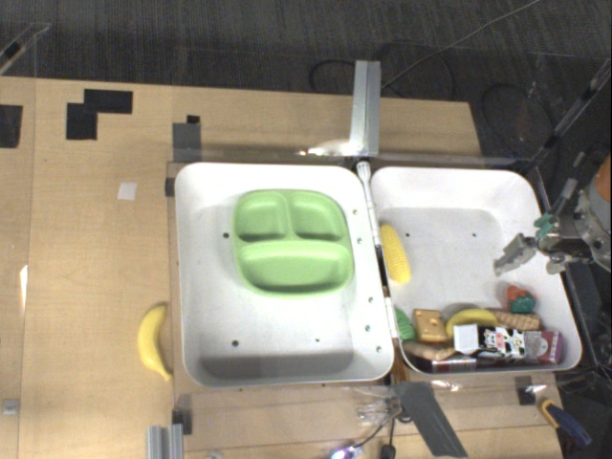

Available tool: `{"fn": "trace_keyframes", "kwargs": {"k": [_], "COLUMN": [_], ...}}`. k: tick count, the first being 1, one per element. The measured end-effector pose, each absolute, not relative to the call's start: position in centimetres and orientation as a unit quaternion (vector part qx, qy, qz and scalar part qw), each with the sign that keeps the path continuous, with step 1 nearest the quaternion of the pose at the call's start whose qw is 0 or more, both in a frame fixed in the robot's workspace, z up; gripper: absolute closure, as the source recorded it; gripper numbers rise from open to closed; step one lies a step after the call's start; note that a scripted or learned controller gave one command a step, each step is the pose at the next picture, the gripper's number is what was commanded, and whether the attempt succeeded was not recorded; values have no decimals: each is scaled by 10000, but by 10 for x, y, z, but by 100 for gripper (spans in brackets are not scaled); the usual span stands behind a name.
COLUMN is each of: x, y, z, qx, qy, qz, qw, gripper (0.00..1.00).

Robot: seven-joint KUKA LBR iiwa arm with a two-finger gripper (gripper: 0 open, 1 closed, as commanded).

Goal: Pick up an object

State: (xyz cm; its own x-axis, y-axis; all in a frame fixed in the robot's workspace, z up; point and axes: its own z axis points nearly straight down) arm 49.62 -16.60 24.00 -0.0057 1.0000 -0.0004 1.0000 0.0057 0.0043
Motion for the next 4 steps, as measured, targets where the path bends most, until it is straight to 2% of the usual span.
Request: {"fn": "trace_keyframes", "kwargs": {"k": [1, 2, 3, 4], "x": [494, 490, 597, 642], "y": [-172, -112, -96, -151], "z": [200, 98, 90, 89], "qx": [6898, 6978, 6783, 6576], "qy": [7240, 7163, 7348, 7534], "qz": [13, 39, 54, 22], "qw": [19, 40, 62, 38], "gripper": [0, 0, 0, 0]}}
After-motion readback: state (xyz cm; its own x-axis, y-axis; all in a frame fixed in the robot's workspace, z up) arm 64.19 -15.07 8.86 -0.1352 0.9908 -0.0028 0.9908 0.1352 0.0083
